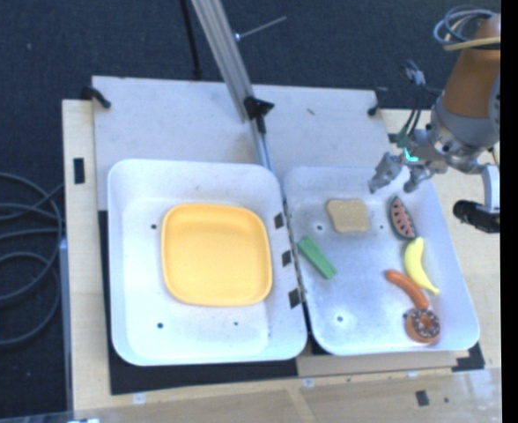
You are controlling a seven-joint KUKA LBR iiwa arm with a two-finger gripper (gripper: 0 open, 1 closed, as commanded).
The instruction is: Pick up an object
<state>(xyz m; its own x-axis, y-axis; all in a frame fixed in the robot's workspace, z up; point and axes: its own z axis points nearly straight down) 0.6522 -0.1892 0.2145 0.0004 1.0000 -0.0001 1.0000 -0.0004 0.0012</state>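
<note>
My gripper (398, 178) hangs over the back edge of the right bin (365, 324), its two fingers spread apart with nothing between them. Just below and left of it lies a tan bread slice (348, 216). A watermelon slice (403, 218) sits right below the fingers. Further forward lie a yellow banana (419, 264), an orange hot dog (407, 287) and a chocolate donut (422, 324). A green block (316, 257) rests by the bin's left wall.
The left bin (136, 192) holds a square yellow plate (216, 254). A metal pole (228, 51) slants up from between the bins at the back. Cables lie on the dark floor at left.
</note>
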